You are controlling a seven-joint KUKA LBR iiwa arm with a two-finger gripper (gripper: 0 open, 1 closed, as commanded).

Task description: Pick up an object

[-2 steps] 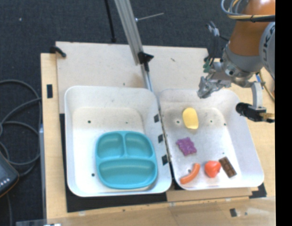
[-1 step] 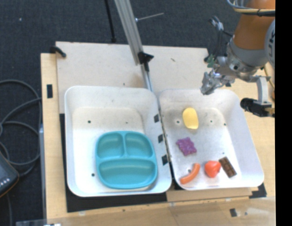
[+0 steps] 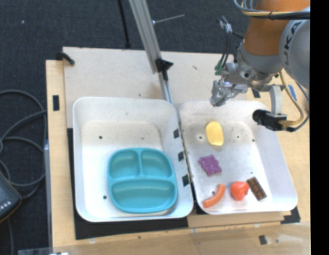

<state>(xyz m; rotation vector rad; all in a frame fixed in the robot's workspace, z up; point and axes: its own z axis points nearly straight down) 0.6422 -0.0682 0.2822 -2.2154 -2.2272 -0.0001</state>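
Fingers [image 3: 219, 99], grip state unclear, hover beyond the yellow object [image 3: 214, 133]; purple piece [image 3: 210, 165] lies nearer.

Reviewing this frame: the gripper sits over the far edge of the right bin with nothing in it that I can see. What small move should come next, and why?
Probably a short move toward the near side and down, onto the yellow object. The gripper hangs above the far rim of the right bin, and that object lies closest to it, well apart from the purple piece, so it looks the easiest pick.

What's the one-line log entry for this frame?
stage: approach | gripper: over right bin's far edge, nothing held | nearest: yellow item | left bin: blue tray
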